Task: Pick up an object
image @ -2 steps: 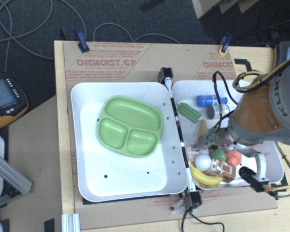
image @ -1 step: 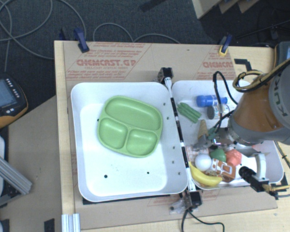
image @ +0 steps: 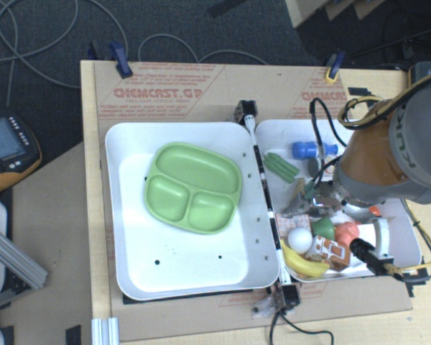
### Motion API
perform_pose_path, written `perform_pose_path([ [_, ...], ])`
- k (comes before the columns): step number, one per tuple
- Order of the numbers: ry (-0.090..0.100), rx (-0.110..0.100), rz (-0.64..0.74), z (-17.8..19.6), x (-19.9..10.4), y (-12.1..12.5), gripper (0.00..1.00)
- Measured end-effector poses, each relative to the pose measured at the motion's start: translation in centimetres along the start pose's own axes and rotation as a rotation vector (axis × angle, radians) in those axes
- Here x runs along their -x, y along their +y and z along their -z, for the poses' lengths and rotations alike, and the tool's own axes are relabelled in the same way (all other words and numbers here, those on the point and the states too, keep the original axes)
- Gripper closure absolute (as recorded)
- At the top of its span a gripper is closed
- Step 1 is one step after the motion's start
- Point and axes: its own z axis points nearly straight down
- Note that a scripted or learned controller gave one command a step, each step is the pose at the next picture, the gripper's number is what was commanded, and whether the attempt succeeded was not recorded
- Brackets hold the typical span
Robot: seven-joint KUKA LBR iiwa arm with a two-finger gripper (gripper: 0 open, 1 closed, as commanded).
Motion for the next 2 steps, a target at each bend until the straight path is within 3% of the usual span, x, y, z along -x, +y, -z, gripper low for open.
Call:
perform_pose_path([
  [1,0.003,-0.004,0.002,3.9,1.0,7.1,0.0],
  [2,0.003,-0.007,0.001,-0.3,1.2,2.5,0.0],
])
